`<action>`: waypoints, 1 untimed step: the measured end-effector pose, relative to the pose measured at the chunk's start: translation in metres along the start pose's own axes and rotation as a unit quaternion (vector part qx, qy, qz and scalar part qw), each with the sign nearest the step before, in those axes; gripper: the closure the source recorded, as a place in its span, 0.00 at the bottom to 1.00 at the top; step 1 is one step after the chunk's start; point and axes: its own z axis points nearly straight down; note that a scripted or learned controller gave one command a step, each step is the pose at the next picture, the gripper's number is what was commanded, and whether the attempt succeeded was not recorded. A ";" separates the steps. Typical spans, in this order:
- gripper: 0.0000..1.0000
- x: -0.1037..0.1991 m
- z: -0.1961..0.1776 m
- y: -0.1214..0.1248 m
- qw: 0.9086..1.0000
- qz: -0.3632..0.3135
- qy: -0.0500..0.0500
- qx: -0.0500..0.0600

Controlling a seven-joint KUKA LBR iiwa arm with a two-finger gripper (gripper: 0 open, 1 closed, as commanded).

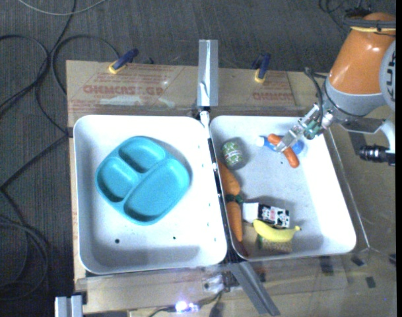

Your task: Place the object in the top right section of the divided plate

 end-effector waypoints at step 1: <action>1.00 0.043 0.017 0.085 0.984 -0.177 0.000 0.001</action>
